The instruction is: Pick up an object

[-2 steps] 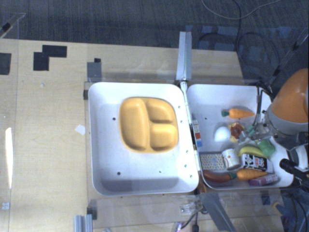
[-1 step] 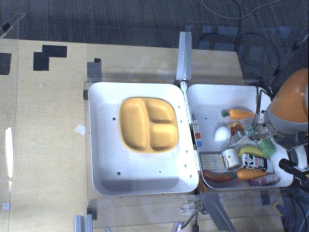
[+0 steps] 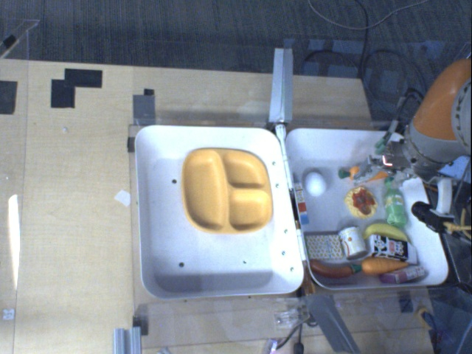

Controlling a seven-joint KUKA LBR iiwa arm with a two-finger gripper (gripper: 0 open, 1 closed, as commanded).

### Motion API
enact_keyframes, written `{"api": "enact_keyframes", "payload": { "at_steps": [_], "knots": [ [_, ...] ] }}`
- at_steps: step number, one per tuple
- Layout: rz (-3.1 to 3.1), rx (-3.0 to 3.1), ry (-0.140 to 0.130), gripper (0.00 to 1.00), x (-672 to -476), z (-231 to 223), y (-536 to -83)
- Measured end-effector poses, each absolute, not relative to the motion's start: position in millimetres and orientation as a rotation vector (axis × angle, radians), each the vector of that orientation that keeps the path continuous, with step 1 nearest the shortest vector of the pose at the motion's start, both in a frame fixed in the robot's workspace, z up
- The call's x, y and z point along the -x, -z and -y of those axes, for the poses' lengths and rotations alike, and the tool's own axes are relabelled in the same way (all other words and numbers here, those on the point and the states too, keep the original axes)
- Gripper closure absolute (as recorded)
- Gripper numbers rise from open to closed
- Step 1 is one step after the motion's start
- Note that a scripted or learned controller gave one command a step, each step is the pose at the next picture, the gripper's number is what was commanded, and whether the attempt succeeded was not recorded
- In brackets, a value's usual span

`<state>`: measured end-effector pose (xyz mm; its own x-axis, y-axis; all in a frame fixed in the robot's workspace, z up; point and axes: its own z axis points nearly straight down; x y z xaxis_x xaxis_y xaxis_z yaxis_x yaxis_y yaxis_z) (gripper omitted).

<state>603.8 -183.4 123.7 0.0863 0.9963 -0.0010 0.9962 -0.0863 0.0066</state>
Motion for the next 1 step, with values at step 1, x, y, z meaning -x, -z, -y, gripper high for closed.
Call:
{"api": "enact_keyframes", "payload": {
  "at_steps": [1],
  "knots": [
    [-2.14, -2.281, -0.027, 0.0, -628.4, 190.7, -95.3]
  ]
}}
